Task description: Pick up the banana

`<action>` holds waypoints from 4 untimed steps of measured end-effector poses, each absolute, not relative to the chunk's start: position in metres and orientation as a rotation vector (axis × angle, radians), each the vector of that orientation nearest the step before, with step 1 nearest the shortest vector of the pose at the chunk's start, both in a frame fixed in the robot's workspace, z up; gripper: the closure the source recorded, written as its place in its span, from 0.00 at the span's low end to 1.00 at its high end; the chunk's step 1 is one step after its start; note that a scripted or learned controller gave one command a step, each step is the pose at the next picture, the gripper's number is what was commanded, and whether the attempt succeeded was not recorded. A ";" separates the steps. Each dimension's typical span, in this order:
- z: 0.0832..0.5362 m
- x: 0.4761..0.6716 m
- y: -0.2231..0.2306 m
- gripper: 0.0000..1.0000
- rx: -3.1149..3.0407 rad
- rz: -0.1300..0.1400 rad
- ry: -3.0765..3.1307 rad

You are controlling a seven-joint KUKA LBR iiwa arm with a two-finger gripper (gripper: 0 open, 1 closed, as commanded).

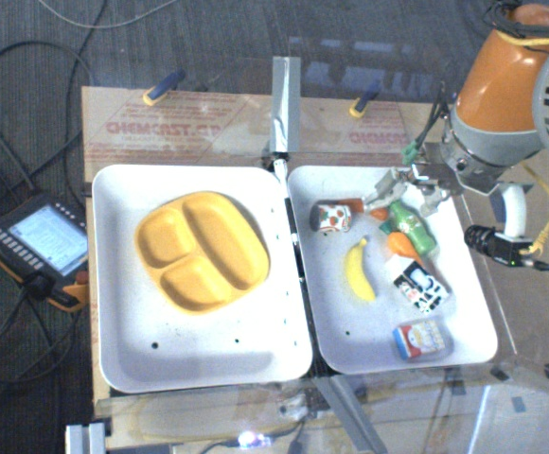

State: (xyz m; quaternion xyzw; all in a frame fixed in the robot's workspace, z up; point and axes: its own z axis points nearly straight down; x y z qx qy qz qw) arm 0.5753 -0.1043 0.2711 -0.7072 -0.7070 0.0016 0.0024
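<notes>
The gripper (pixel 409 185) is seen spread in the right bin (pixel 473 343); the banana (pixel 357 270) lies below-left of it.

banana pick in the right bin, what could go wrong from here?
1. The gripper sits over the green bottle and the orange item beside it, not the banana; a straight descent may grab the wrong thing.
2. The banana lies close to the small can and the black-and-white box, so fingers might knock either one.
3. The banana lies flat and curved on the bin floor; it may slip out.
</notes>
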 end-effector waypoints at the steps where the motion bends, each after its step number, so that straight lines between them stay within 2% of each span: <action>1: 0.110 0.552 -0.118 0.00 -2.252 0.003 -2.183; 2: 0.089 0.535 -0.109 0.00 -2.204 -0.006 -2.258; 3: 0.097 0.536 -0.106 1.00 -2.202 -0.010 -2.253; 4: 0.180 0.579 -0.048 1.00 -2.207 0.009 -2.231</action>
